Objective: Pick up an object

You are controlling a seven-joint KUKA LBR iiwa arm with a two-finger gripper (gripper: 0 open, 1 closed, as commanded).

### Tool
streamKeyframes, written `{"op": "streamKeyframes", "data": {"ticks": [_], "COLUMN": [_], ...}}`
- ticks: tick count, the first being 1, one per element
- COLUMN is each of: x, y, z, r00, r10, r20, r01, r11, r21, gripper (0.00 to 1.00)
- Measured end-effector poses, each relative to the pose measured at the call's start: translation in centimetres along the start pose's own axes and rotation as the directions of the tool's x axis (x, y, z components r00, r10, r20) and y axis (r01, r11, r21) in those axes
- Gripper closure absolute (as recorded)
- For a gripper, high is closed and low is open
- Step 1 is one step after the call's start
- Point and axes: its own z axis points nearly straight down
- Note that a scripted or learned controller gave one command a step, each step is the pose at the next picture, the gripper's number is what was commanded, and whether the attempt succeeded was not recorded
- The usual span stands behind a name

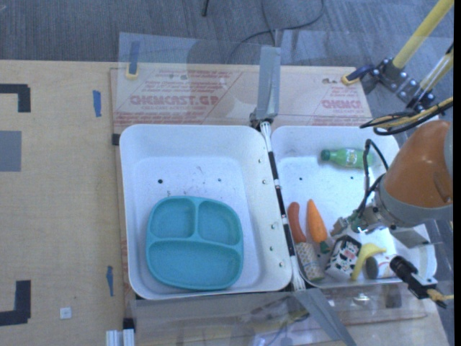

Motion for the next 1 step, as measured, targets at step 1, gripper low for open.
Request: {"op": "streamKeyframes", "data": {"ticks": [1], "x": [5.38], "y": [6.55], "z": [-8.16], "r00": [0.992], "r10": [0.127], "r20": [-0.005], "r01": [-0.127], "r11": [0.992], "r21": [0.026], "gripper": [1.00]}}
